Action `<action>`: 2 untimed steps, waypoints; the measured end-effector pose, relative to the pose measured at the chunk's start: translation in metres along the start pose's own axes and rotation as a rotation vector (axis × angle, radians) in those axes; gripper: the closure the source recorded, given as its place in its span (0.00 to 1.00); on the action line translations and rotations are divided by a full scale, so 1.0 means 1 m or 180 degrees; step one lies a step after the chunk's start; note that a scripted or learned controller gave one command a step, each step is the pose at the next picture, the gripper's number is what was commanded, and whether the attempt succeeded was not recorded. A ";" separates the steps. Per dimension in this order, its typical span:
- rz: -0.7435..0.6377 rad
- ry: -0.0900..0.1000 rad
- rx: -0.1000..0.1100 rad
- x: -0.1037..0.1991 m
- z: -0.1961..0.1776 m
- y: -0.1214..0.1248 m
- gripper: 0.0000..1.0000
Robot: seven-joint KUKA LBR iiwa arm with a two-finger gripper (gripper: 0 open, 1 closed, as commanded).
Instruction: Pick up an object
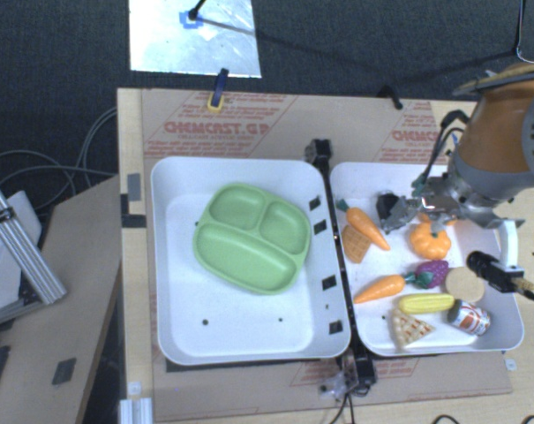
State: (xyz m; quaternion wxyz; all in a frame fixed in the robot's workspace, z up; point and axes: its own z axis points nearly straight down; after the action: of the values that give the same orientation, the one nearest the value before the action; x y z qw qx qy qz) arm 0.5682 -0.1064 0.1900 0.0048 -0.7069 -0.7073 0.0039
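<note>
Two shallow white bins are seen side by side on the worktop (pixel 249 122). The left bin (pixel 174 263) carries a green divided plate (pixel 251 237), lying a little tilted toward the upper right part of that bin.

The right bin (pixel 514 325) carries the toy food. A carrot (pixel 365 225) lies near the bin's upper left, resting over a waffle-like piece (pixel 355 246). A second carrot (pixel 379 288) is placed lower, pointing left, with a purple grape bunch (pixel 431 274) just beside its right end. A small orange pumpkin (pixel 430 239) sits above the grapes. A corn cob (pixel 425 304) lies below them, a pizza slice (pixel 411 329) below the cob, and a small can (pixel 469 318) to the right of the cob. A pale round disc (pixel 465 283) is seen near the can.

The arm (pixel 505 148) is reached in from the right, and the jaws (pixel 406 208) are held over the upper part of the right bin, between the upper carrot and the pumpkin. The pumpkin lies just beside them, to the lower right; the carrot lies just beside them, to the lower left. Nothing is seen between the jaws, and how far apart they stand cannot be told.
</note>
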 end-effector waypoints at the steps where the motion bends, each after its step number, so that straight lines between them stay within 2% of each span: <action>1: -0.0008 -0.0004 -0.0044 0.000 -0.007 0.003 0.00; 2: -0.0013 -0.0001 -0.0034 0.008 0.040 0.008 0.00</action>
State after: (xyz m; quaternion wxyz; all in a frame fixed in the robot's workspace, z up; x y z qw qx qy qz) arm 0.5760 -0.0980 0.1503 0.0010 -0.7054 -0.7088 0.0003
